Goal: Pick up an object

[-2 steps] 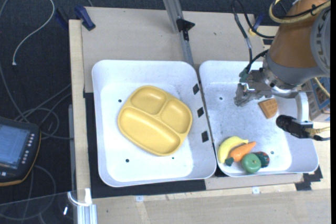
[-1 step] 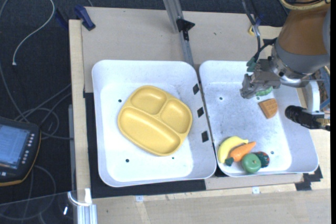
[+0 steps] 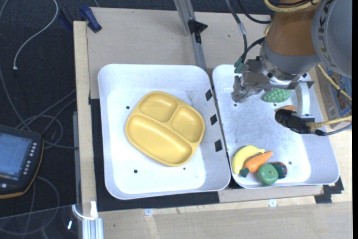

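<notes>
Two white bins sit side by side on the bench: the left bin (image 3: 112,176) bears a yellow divided plate (image 3: 165,127), the right bin (image 3: 319,159) a banana (image 3: 245,155), carrot (image 3: 258,161) and green fruit (image 3: 268,174) clustered near its front edge. Whether the gripper (image 3: 239,91), hovering over the right bin's far-left part, well apart from that cluster, is wide or narrow cannot be told

Banana (image 3: 245,156), carrot (image 3: 259,160) and green apple (image 3: 268,174) huddle in the right bin's (image 3: 313,170) near corner.
</notes>
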Tool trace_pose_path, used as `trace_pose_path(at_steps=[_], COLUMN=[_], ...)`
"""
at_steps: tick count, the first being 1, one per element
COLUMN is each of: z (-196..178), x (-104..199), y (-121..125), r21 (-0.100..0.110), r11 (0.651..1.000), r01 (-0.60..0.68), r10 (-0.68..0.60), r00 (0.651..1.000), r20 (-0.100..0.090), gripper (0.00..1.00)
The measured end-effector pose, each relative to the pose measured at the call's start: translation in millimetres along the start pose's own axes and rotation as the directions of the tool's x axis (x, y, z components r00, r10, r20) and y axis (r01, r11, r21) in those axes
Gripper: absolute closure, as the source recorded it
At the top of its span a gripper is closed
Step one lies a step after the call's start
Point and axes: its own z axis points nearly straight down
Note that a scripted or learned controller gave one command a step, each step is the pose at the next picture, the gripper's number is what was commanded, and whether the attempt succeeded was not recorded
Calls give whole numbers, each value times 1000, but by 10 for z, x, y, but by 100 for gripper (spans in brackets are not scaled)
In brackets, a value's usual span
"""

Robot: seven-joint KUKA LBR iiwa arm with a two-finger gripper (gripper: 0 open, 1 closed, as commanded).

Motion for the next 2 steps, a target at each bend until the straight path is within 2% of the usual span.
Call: trace_pose_path(at_steps=[1,2], z=[-42,161], x=[525,1053], y=[262,504], r21=[0,1], r11=[1000,1000], r01=[0,-1], r10=[0,1], r00=[1000,1000], r20=[-1,0], gripper=[100,100])
